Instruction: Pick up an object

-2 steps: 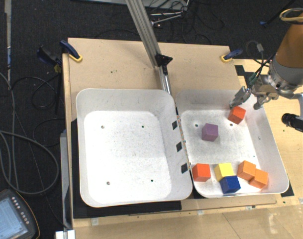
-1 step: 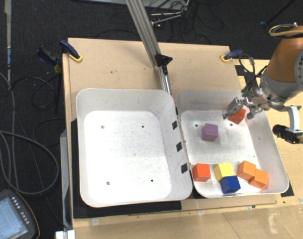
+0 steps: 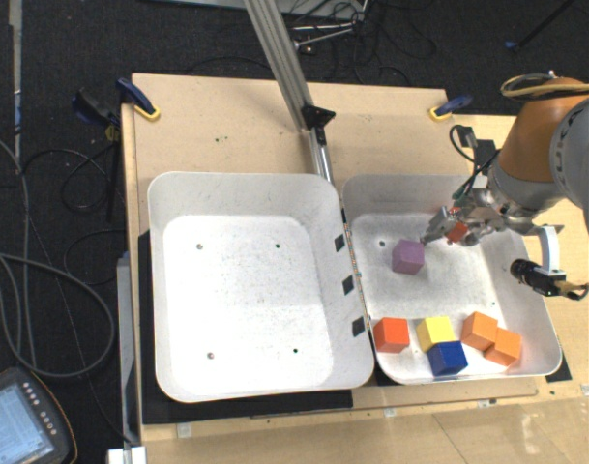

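Along the near edge of the right bin (image 3: 526, 303), orange, yellow and blue blocks (image 3: 447, 341) are left untouched. Farther in, a purple block (image 3: 408, 257) lies free. Just beyond, the gripper (image 3: 447, 228) is poised; nothing is seen held, and its opening cannot be told.

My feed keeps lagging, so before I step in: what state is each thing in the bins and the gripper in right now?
Gripper: over the right bin, just right of the purple block, nothing seen between its fingers.
Purple block: resting on the bin floor, apart from the others.
Orange block: resting at the near edge.
Yellow block: resting, touching the blue block.
Two orange blocks: resting, pressed together.
Left bin: flat on the bench.
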Controlling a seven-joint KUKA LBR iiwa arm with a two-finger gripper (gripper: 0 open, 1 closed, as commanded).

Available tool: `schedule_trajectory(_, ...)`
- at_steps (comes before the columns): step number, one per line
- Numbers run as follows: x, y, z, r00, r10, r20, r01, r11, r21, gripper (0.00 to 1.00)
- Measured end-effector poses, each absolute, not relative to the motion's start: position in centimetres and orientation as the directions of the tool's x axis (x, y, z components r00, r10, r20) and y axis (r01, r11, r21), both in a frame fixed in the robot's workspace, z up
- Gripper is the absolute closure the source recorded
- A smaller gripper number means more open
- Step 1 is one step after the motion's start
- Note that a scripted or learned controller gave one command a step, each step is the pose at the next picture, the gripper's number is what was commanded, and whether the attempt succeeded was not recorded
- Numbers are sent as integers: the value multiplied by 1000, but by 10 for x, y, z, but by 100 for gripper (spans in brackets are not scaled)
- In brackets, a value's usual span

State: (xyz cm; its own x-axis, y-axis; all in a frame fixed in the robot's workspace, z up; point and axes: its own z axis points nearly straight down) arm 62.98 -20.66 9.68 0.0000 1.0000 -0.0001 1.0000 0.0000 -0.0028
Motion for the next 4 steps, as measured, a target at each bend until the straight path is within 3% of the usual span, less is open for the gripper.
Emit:
schedule_trajectory(1, 631, -207, 110, 0, 1000, -1, 1000, 0, 2, 100)
schedule_trajectory(4, 637, -201, 284, -3, 1000, -3, 1000, 3, 8, 100)
